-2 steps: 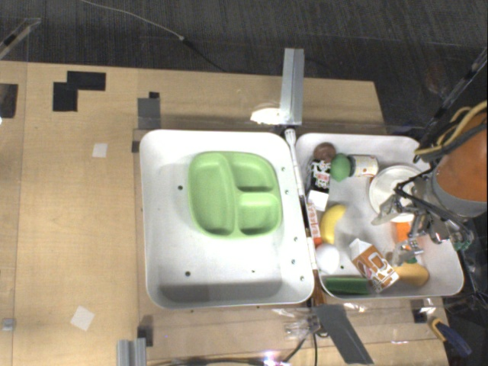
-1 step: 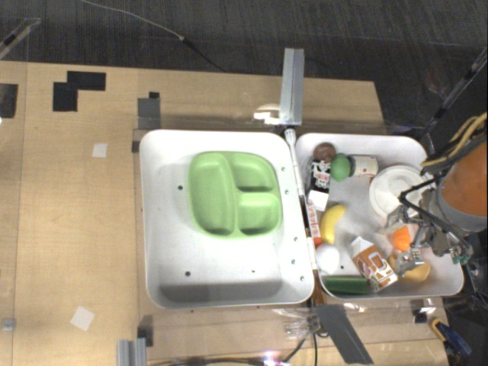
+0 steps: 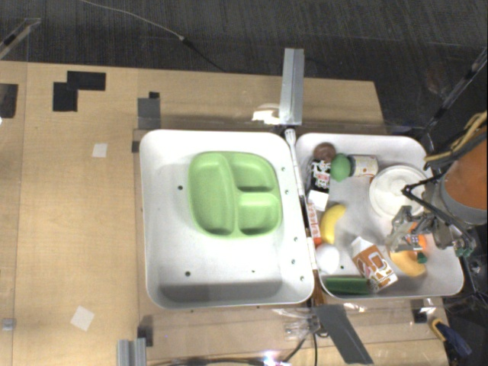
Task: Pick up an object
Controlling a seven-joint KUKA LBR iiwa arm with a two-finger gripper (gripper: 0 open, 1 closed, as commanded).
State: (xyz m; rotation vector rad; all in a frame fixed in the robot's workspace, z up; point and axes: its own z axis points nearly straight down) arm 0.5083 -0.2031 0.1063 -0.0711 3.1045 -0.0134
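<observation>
While a green tray sits alone in the left bin, the gripper hovers low in the crowded right bin, fingers parted and holding nothing, beside a carton and an orange fruit.

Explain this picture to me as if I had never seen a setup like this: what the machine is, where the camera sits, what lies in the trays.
One camera looks down at a slant on a wooden bench with two shallow white bins. The grey robot arm with an orange band reaches in from the right; its two-finger gripper hangs over the right bin. I cannot tell whether it holds anything. The left bin contains a pale green divided tray. The right bin is crowded: a yellow banana, a white round lid, a green ball, an orange and white carton and a dark green cucumber-like piece.
</observation>
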